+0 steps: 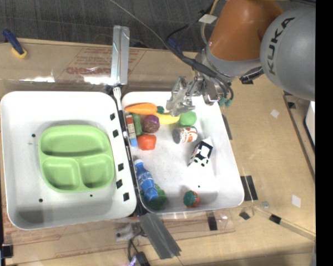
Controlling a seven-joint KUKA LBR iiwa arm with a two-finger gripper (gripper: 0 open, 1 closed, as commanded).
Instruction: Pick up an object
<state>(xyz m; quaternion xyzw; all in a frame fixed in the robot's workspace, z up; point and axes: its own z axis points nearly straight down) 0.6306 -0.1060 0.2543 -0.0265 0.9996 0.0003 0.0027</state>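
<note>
1. The gripper (176, 105) hangs low over the far end of the right bin (225, 173), just above the banana (167, 118) and green ball (187, 117); I'd guess one of them is its target.
2. I can't tell whether its claw is apart or together, and nothing visibly sits between the tips.
3. Toys crowd that end, so neighbours could be nudged.
4. The green tray (75, 158) lies in the left bin (16, 148).

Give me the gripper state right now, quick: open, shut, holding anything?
Gripper: cannot be told from this angle. It sits over the far end of the right bin, just above the banana and green ball.
</note>
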